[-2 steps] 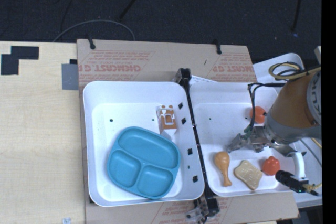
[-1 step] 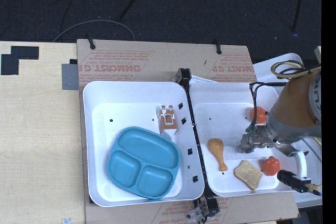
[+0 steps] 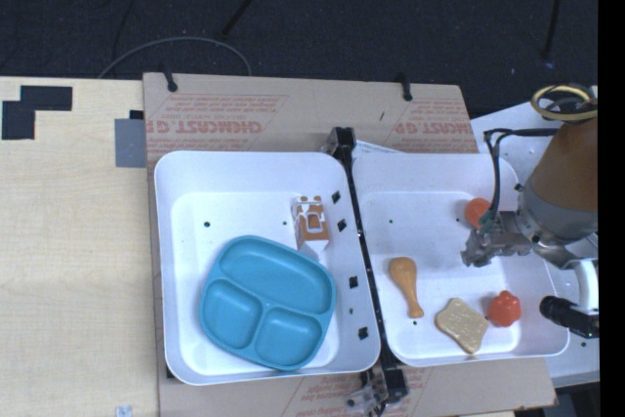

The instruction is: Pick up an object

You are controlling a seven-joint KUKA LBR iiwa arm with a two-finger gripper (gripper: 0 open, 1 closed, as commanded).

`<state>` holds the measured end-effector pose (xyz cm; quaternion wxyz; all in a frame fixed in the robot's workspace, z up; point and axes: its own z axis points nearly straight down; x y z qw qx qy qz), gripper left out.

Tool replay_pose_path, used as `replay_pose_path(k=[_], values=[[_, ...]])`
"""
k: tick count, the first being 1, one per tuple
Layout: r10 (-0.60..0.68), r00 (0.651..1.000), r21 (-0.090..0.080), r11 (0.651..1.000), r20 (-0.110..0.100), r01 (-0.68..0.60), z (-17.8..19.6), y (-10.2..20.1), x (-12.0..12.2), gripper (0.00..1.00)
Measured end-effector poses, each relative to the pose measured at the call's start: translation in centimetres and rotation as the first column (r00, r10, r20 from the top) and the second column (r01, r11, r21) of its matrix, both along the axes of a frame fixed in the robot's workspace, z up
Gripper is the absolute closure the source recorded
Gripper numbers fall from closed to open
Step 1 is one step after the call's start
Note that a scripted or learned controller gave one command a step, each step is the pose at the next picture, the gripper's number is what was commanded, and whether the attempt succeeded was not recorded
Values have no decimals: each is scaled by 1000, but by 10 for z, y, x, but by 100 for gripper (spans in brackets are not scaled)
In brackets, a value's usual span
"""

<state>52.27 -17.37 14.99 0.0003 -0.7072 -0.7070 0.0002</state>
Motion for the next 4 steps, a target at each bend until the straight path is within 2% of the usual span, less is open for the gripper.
replay_pose_path(k=[2,3,4], values=[[2,1000,-1,1000,2,-2,99,15,11,100],[4,1000,2,1000,-2,-4,93,68,20,100],[4,1000,2,1000,-3,-4,99,123,15,100]])
